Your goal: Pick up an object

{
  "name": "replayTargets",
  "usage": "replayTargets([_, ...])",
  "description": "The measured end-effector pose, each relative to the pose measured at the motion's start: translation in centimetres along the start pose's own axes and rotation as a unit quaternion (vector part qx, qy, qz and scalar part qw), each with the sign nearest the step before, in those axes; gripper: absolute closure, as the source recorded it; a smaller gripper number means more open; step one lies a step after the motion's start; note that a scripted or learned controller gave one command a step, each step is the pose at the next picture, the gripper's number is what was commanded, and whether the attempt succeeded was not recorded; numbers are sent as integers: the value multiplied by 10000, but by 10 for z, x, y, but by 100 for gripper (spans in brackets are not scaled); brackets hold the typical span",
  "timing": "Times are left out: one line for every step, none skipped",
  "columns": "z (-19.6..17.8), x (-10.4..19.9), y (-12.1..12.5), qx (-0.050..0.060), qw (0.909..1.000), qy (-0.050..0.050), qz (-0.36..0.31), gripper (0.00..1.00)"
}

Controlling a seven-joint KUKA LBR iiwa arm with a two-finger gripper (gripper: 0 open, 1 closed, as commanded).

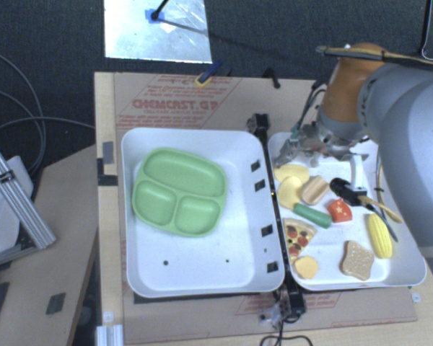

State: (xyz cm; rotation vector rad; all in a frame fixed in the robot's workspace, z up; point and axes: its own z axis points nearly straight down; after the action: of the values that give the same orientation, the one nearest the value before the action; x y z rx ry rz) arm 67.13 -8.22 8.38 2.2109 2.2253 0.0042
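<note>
The grey arm's gripper [297, 144] hangs over the far left corner of the right white bin [408, 269]; whether its fingers are spread or pressed together cannot be told. Just nearer than the gripper lie a pale yellow toy piece [290, 181] and a tan bread roll [315, 189]. The light green three-part plastic plate [179, 191] lies in the left white bin [202, 265].

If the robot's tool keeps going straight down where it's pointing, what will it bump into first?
Probably the pale yellow round toy food at the top of the right white bin, just below the tool. Depth is hard to judge from this slanted view, so it could reach the bin floor beside it instead.
</note>
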Motion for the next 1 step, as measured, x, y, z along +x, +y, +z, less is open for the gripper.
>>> replayTargets([-13, 0, -1, -4, 10000, 6, 4, 100])
